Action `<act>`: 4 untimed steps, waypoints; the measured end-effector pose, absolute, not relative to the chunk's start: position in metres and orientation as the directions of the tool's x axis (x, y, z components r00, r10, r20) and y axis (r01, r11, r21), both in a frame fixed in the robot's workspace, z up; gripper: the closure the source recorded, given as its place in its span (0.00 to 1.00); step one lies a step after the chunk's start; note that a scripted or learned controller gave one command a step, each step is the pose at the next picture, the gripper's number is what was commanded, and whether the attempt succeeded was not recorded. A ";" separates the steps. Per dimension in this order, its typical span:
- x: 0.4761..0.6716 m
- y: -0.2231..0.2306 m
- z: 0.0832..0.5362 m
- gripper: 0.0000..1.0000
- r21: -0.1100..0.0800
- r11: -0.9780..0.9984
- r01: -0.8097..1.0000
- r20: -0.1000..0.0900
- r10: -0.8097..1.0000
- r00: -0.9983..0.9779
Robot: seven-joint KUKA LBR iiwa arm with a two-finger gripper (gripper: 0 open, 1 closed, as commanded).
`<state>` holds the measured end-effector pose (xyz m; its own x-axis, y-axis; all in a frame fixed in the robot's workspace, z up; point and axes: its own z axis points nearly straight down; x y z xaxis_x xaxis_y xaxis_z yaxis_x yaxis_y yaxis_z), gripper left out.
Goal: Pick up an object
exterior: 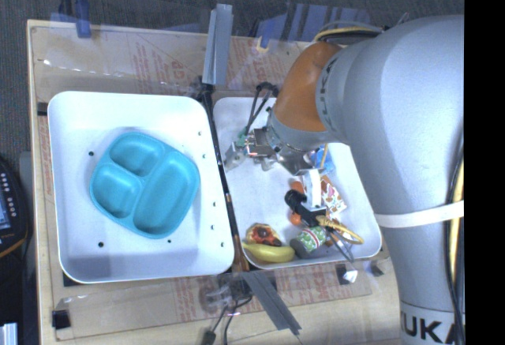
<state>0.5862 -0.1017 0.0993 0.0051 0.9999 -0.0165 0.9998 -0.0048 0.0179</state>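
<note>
My gripper [246, 151] hangs low over the upper left part of the right bin [251, 213], under the arm's orange band. Loose objects lie toward that bin's near right corner: a yellow banana [270, 253], a small red and orange toy [261, 234] just behind it, a green can [309, 240], a white carton with a colourful print [322, 192] and a small orange piece [295, 197]. The gripper stands apart from all of them, up and to the left. Nothing shows between it and the bin floor.
The left bin [71, 178] holds a blue divided plate [144, 183] in its middle. A raised rim separates the two bins. The big grey arm covers the right bin's far right side. A grey metal bar [216, 43] stands behind the bins.
</note>
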 end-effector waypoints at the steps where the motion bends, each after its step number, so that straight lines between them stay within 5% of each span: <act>1: 0.498 -0.128 0.092 0.00 -0.002 0.006 1.000 0.001 1.000 -0.006; 2: 0.480 -0.106 0.096 0.00 0.019 -0.009 1.000 -0.022 1.000 0.009; 4: 0.576 -0.104 0.094 0.00 0.005 -0.008 1.000 -0.016 1.000 0.008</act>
